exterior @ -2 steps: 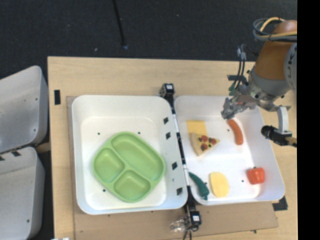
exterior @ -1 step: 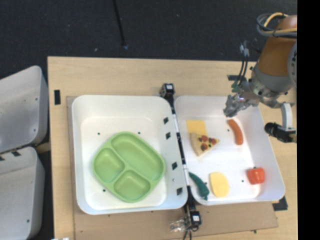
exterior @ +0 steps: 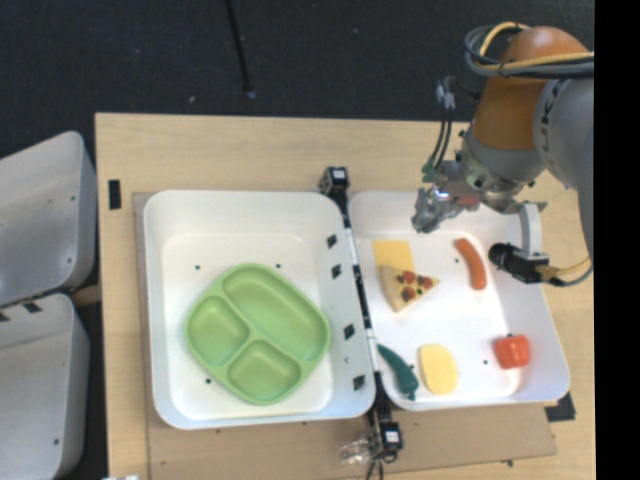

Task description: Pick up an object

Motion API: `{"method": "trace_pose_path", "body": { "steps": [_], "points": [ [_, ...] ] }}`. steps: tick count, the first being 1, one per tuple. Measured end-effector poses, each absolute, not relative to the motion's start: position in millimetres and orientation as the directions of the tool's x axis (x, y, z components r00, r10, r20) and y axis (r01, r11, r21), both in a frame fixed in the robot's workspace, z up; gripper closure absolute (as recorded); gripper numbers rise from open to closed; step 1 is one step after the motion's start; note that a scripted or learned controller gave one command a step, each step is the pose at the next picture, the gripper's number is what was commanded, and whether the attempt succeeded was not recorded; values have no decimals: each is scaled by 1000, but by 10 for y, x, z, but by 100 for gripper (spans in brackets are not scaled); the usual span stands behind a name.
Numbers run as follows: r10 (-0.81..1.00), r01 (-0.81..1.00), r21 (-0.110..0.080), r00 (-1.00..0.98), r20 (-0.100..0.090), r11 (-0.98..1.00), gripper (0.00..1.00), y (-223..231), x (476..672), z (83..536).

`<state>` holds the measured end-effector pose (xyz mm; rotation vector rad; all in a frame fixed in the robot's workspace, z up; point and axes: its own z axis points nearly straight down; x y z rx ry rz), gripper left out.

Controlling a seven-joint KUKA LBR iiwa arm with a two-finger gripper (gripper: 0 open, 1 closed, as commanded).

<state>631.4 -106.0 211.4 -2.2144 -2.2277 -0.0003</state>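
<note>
- We see the gripper point(exterior: 432, 211) at the right bin's point(exterior: 545, 368) upper edge; finger state: we cannot tell.
- The cheese slice point(exterior: 393, 254) lies just below-left of it, pizza slice point(exterior: 411, 288) beyond.

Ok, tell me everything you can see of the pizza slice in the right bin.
The pizza slice is a small toy wedge, plastic by its look, with a tan crust and red and dark toppings on its face. It lies flat on the floor of the right bin, near the middle, its tip toward the bin's left side. Its upper edge meets the yellow cheese block; nothing else touches it.
</note>
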Motion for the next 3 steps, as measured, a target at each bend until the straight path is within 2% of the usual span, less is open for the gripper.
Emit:
{"method": "trace_pose_path", "body": {
  "steps": [1, 2, 3],
  "points": [
    [1000, 1000, -1, -6, 1, 6, 100, -499, 6328, 2093],
    [1000, 1000, 2, -8, 2, 8, 100, 98, 6425, 2205],
    [1000, 1000, 1, -6, 1, 6, 100, 587, 6385, 2217]
  ]
}}
